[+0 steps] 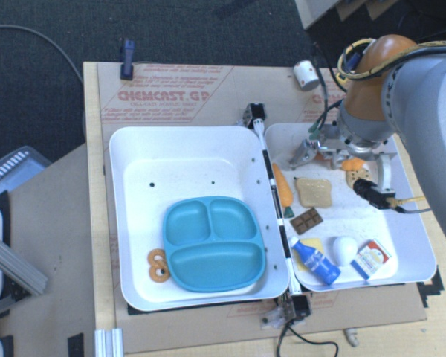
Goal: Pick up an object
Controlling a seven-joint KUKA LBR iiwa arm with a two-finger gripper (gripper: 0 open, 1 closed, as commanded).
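Observation:
My gripper (309,152) hangs low over the far part of the right bin (416,262), under the grey wrist with its orange band. Just in front of it lie an orange carrot (282,187) along the bin's left wall and a tan slice of bread (314,193). A small orange object (354,165) sits half hidden beneath the wrist. Nearer the front are a brown chocolate bar (306,220), a blue bottle (316,263), a white egg (345,248) and a small red and white carton (372,259). I see nothing held in the gripper.
The left bin (134,169) holds a blue divided plate (214,244) and a brown pretzel (159,266) at its front left. A black cable fitting (373,193) hangs off the wrist over the right bin. Clips (254,113) join the bins.

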